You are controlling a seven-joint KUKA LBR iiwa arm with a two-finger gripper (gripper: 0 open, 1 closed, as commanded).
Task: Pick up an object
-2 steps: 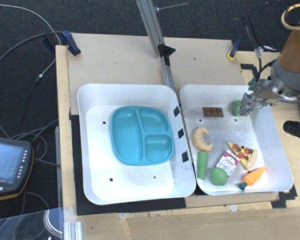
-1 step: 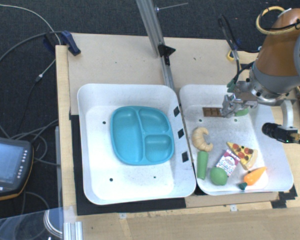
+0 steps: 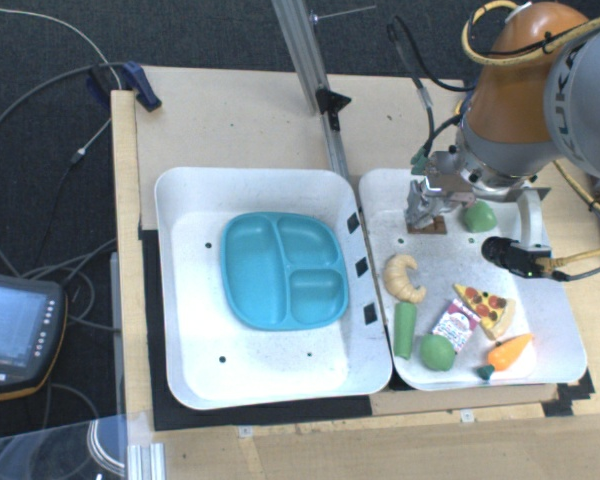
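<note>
My gripper (image 3: 421, 211) hangs low over the far left part of the right bin (image 3: 555, 313), reaching in from the right. A small brown flat piece (image 3: 429, 226) lies right under its tip, partly hidden by it. A green round fruit (image 3: 478, 216) sits just to its right. Nearer the front lie a tan croissant (image 3: 405, 277), a green cucumber (image 3: 405, 329), a green lime (image 3: 438, 353), a pink carton (image 3: 457, 326), a pizza slice (image 3: 486, 308) and an orange carrot (image 3: 506, 352).
The left bin (image 3: 185, 298) holds a blue divided plate (image 3: 284, 269). A metal pole (image 3: 302, 38) slants up from between the two bins at the back. Cables and a pendant (image 3: 15, 333) lie off the bench at the left.
</note>
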